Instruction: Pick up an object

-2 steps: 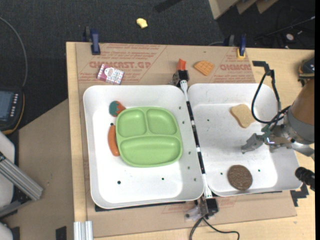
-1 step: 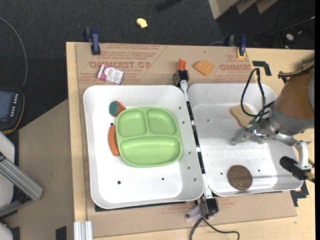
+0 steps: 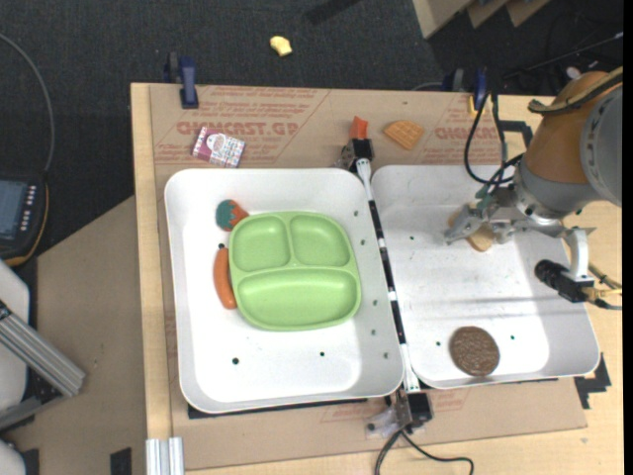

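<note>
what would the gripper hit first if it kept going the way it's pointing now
Probably the small tan object right at the gripper tips, then the right bin floor beneath. From this slanted view, depth is unclear, so contact can't be confirmed.

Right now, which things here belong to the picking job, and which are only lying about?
Job:
pincer
small tan piece at the pincer
brown round disc

Lying about:
green divided plate
orange carrot-like toy
cracker
pink packet
yellow scrap on the floor
</note>
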You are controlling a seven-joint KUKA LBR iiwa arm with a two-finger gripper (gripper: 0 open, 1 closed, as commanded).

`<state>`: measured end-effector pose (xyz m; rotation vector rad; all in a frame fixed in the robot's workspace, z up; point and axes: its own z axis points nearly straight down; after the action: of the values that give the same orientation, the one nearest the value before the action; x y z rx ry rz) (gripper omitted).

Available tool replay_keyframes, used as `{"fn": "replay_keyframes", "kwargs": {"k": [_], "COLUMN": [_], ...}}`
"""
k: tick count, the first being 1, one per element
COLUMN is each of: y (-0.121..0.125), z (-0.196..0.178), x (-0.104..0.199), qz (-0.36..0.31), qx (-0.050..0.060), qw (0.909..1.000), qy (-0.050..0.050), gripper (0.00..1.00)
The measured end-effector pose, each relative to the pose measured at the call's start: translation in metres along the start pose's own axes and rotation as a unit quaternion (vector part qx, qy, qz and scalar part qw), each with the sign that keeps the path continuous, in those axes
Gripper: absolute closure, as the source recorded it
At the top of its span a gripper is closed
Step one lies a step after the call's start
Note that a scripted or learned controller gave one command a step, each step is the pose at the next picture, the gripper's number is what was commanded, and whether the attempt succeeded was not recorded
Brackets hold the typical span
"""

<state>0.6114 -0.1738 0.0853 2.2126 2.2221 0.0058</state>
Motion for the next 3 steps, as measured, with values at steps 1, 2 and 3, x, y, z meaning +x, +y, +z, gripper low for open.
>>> {"fn": "replay_keyframes", "kwargs": {"k": [1, 2, 3], "y": [0.055, 0.052, 0.030], "z": [0.000, 0.000, 0.001], "x": [-0.037, -0.017, -0.020], "qz": [0.002, 0.001, 0.003], "qx": [0.007, 0.004, 0.005], "qw": [1.0000, 1.0000, 1.0000], "qy": [0.004, 0.001, 0.001], "gripper": [0.00, 0.00, 0.00]}}
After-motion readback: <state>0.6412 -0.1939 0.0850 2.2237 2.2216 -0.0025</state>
